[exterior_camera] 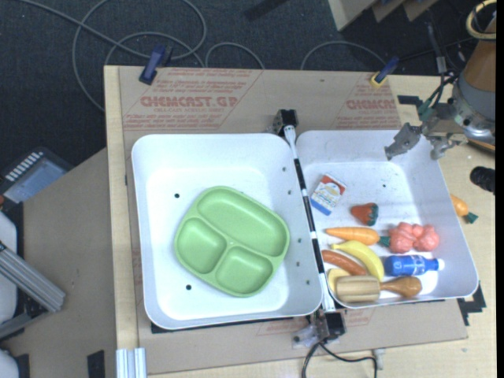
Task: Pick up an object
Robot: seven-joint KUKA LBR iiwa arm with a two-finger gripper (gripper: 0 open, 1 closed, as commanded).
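Gripper (419, 143) above far right corner of right bin (370, 144), fingers spread apart, nothing between them. Toy food clustered at bin's near side: small carton (327, 194), strawberry (364, 213), carrot (352, 233), banana (361, 257), pink grapes (413, 238), blue bottle (409, 266), wooden piece (376, 288). Green divided plate (230, 241) in left bin (157, 164).

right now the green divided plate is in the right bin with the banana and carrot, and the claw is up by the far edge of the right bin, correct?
Not quite. The camera view shows the green divided plate in the left bin, alone. The banana and carrot lie in the right bin, and the claw is indeed up by that bin's far edge.
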